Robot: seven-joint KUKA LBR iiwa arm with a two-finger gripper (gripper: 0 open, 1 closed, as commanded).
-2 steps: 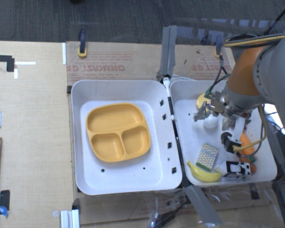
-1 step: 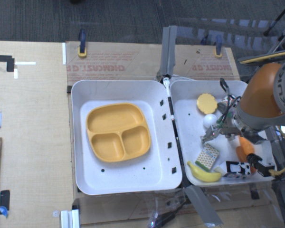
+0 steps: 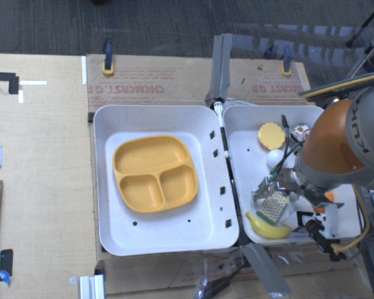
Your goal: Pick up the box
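In the right bin (image 3: 237,167), the hand (image 3: 269,189), grip state unclear, crowds the box (image 3: 273,208) by the banana (image 3: 268,228).

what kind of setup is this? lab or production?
Most likely a robotics lab bench for pick tests, not production. Two white bins sit on clamped cardboard, one holding a yellow divided plate, the other toy items like a banana, and the arm reaches in.

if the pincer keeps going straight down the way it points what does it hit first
Most likely the small patterned box right under the pincer, just above the banana. Depth is hard to judge from this slanted view.
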